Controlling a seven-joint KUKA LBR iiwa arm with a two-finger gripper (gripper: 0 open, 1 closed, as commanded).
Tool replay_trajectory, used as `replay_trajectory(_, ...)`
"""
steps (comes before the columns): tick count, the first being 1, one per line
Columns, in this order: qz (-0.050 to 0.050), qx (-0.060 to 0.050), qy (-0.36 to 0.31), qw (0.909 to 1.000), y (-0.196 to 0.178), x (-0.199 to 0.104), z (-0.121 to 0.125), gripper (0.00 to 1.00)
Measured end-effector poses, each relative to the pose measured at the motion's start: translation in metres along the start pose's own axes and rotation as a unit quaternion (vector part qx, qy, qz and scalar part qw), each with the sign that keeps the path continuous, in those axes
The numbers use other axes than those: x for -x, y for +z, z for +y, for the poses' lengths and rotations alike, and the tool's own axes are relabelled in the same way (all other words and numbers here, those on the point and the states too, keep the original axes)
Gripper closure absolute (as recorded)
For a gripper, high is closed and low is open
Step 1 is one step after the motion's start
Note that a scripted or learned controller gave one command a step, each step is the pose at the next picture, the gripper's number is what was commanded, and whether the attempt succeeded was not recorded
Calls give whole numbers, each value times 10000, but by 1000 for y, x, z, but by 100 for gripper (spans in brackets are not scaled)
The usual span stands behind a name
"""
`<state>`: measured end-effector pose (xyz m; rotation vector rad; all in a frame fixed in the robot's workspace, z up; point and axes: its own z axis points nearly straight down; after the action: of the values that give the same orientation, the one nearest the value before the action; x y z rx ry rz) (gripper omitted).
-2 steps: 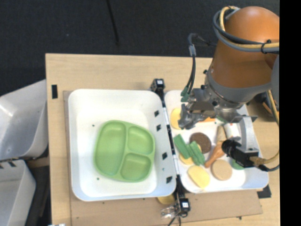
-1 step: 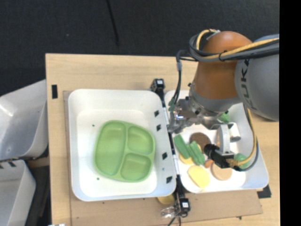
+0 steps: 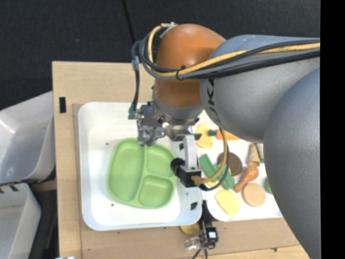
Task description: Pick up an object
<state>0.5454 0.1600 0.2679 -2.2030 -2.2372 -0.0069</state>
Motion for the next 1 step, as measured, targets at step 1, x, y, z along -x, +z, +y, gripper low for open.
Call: replay_trajectory(1, -4, 24, 52, 10000, -93, 12, -57, 100)
